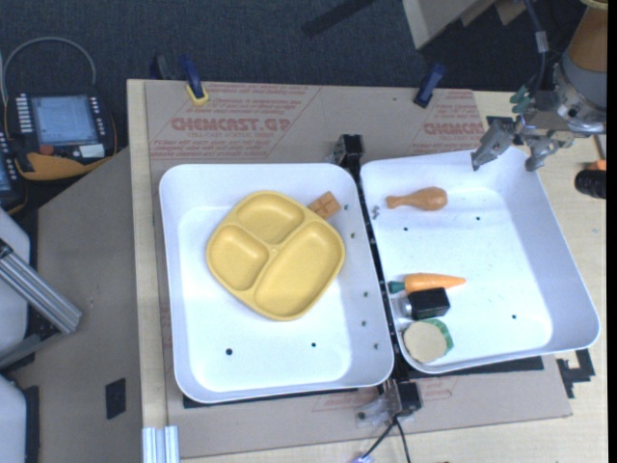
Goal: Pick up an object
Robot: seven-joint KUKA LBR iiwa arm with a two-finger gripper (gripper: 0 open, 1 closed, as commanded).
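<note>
Two shallow white plastic bins with rounded corners sit side by side on a tan cardboard-covered bench printed with faded red lettering. The left bin holds a yellow tray, smooth and matte, with a lobed outline and three recessed compartments. A small brown block lies just beside the tray's upper right edge, near the bin's wall.

The right bin holds four items. A tan drumstick, bulbous at one end and tapering to a narrow handle, lies alone toward the far side. Along the near left wall, three things cluster closely: an orange carrot, slender and pointed to the right; a black box, glossy and rectangular, just below it; and a round beige disc with a green rim, touching the bin's near edge.

The gripper hangs over the far right corner of the right bin, well apart from every item. Its two grey metal fingers are spread, one pointing left and one right, with nothing between them. Blue clamps pin the cardboard at the bench's far edge.
</note>
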